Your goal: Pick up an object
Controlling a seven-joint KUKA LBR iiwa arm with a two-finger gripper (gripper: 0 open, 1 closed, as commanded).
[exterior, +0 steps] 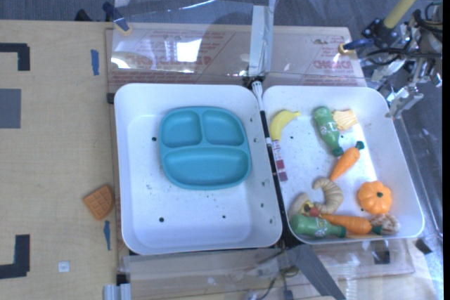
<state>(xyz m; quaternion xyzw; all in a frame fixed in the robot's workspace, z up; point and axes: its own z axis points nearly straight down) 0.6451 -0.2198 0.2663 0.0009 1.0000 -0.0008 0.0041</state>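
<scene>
Hovering beyond the right shallow white bin [411, 172], my claw [404, 91] grasps nothing I can see; whether it's released or clenched, I cannot tell. Picking remains entirely undone.

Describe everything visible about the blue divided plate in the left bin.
The blue divided plate is a rounded rectangle of smooth, matte, plastic-looking material in light blue. Raised ridges split it into three compartments: two smaller ones along its far side and one wide one along its near side. All three look bare. It lies flat and right side up on the floor of the left bin, roughly central and a little toward the far wall, with nothing resting on it or touching it.
</scene>
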